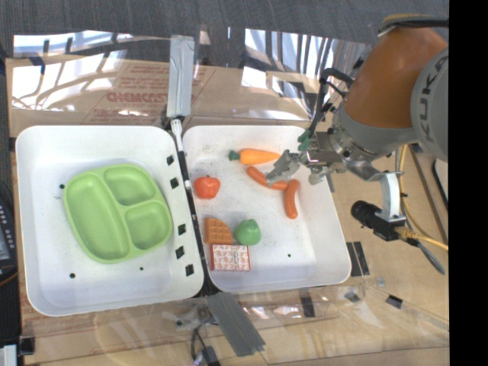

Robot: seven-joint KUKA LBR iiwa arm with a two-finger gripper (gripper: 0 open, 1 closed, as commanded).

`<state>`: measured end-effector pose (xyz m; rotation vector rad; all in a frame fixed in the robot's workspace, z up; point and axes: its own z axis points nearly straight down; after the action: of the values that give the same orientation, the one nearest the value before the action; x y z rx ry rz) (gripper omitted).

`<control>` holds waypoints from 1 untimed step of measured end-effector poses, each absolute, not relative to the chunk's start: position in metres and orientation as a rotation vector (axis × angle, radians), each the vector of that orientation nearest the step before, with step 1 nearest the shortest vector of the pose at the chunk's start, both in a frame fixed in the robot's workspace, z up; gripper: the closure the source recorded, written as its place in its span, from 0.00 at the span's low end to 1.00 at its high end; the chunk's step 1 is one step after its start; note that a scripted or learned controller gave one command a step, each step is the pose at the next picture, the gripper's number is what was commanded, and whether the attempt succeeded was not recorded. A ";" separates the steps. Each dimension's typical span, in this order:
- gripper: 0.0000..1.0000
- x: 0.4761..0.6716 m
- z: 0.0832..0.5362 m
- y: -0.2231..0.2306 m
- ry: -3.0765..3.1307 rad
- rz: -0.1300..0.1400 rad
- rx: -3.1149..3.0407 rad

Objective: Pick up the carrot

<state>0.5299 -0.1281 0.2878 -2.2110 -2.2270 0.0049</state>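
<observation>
The carrot (pixel 258 156), orange with a green top at its left end, lies on its side near the back of the right bin (pixel 324 261). My gripper (pixel 303 170) hangs just right of the carrot's tip, over the bin's back right part. It is open, with one finger (pixel 285 163) close to the carrot's thick end and nothing between the fingers. The carrot rests on the bin floor, apart from the fingers.
Two red sausages (pixel 266 179) (pixel 291 199) lie just under and in front of the gripper. A tomato (pixel 206 187), a waffle (pixel 218 229), a green apple (pixel 247 232) and a patterned cracker (pixel 229 258) sit further front-left. The left bin (pixel 38 280) holds a green divided plate (pixel 117 212).
</observation>
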 end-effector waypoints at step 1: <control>0.00 0.585 0.282 -0.121 -1.984 0.005 -2.434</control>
<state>0.5846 -0.1212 0.2815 -2.4345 -1.9842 0.0053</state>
